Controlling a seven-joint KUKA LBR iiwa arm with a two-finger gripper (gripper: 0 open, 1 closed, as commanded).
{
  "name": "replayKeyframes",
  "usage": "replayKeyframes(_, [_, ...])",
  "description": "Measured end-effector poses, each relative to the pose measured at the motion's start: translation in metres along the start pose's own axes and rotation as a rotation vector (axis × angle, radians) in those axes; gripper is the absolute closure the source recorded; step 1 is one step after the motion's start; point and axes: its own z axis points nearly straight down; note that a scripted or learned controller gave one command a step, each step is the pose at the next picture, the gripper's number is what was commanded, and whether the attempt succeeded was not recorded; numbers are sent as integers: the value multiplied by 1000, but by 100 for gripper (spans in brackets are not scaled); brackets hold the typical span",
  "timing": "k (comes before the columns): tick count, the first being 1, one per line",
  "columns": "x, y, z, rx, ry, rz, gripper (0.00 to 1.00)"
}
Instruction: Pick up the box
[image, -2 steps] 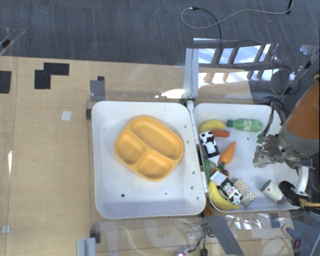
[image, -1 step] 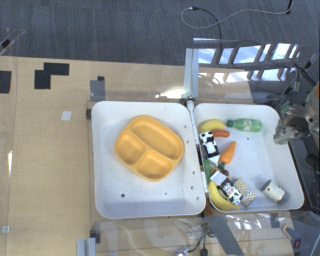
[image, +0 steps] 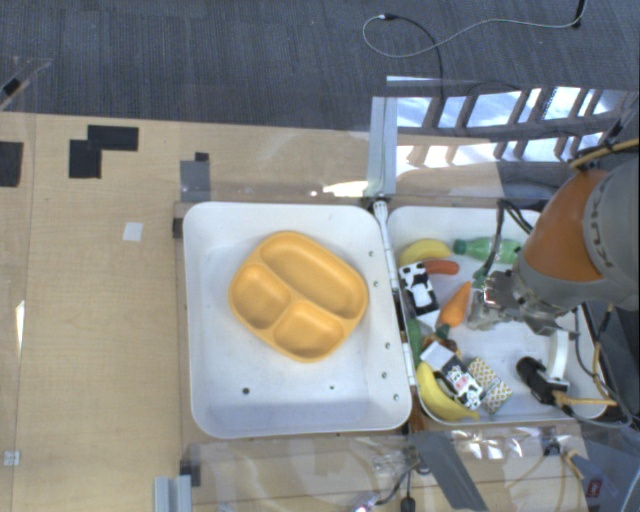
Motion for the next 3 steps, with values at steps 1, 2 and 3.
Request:
replayKeyframes(1, [-3,0,0,-2,-4,3,0])
replayKeyframes(2, [45,29,0,-5,-7,76,0])
replayKeyframes(3, [90,9,-95,9,-1,34,0])
